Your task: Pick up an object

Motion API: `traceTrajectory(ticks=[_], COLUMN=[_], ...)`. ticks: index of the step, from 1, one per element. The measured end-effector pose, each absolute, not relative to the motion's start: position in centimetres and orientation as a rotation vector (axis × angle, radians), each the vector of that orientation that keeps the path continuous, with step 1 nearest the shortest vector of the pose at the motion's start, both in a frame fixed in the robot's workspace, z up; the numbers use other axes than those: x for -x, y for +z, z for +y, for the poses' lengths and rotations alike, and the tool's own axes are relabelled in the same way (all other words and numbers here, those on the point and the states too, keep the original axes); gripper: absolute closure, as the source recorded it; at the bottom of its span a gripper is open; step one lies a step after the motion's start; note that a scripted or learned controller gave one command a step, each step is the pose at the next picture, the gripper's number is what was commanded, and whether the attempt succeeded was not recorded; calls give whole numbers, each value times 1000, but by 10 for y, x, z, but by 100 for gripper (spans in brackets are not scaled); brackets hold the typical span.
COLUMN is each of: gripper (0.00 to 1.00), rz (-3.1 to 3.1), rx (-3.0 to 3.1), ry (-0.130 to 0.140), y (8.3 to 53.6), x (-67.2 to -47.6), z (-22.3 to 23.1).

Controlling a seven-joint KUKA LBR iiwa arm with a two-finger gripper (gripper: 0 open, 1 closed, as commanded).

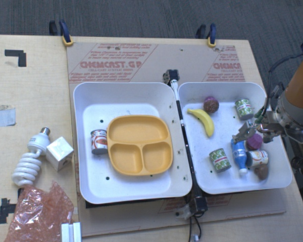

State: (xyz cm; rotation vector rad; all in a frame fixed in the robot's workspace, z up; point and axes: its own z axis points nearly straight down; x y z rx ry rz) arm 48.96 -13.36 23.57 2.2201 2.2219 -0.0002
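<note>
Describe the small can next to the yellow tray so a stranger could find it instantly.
Start at the left white bin, the one holding the yellow divided tray. Just off that tray's left edge, on the bin floor, stands a small can. Its red and white label sets it apart from the two green-labelled cans, which both sit in the right bin.

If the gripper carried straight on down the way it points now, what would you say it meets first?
Most likely the purple ball right beneath the gripper, with the blue bottle close beside it; depth is hard to judge from this slanted view.
</note>
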Motion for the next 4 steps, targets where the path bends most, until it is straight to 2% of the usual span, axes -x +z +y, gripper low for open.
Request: traceTrajectory(ticks=[1,2,3,4], gripper=[0,0,100,100], rz=[2220,2222,2220,2222], rx=[-2224,-2220,-2220,-2218], ry=[0,0,1,0], y=[94,93,103,222], x=[-485,-596,-596,-546], z=[-109,-94,-94,-73])
